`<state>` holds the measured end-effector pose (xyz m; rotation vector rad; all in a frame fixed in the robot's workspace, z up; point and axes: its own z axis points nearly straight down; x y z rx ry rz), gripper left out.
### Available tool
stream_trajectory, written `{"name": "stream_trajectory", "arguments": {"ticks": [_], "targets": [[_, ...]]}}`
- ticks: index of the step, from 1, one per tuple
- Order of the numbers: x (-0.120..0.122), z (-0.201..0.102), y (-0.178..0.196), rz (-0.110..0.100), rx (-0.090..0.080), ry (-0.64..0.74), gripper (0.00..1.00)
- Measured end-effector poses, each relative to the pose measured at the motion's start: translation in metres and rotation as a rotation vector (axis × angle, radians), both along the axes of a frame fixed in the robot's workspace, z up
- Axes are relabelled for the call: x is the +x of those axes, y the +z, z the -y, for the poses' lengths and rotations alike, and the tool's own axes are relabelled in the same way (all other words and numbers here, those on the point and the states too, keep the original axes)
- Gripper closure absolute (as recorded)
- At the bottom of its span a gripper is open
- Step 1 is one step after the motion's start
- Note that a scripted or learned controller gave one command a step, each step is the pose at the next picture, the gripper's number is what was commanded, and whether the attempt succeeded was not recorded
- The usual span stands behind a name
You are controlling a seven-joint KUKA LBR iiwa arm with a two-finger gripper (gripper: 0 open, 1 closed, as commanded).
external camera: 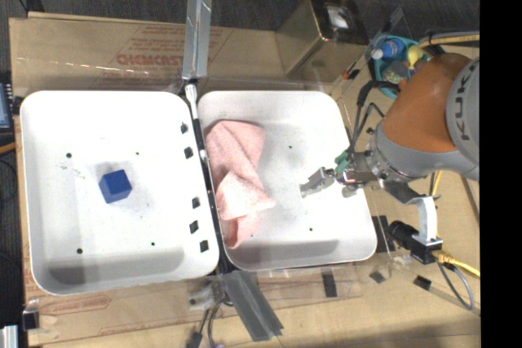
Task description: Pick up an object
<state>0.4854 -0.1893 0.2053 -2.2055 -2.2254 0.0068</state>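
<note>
A blue cube (116,185) sits in the left bin (49,134), left of its middle. A crumpled pink cloth (237,174) lies along the left side of the right bin (326,114). My gripper (313,183) hangs over the right part of the right bin, its tip pointing left, a short way right of the cloth. Nothing shows between its fingers, and the cloth and the gripper are apart.
A metal divider bar (196,37) runs between the two bins. A tan box (318,33) stands behind the right bin. Cables and connectors (416,244) lie on the bench to the right, under the arm (424,110).
</note>
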Motion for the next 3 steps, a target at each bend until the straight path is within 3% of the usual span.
{"name": "stream_trajectory", "arguments": {"ticks": [1, 2, 3], "targets": [[0.000, 0.006, 0.016, 0.008, -0.002, 0.277, 0.00], [0.051, -0.045, -0.100, 0.003, 0.001, 0.355, 0.00], [0.054, -0.078, -0.111, 0.011, -0.003, 0.400, 0.00]]}}
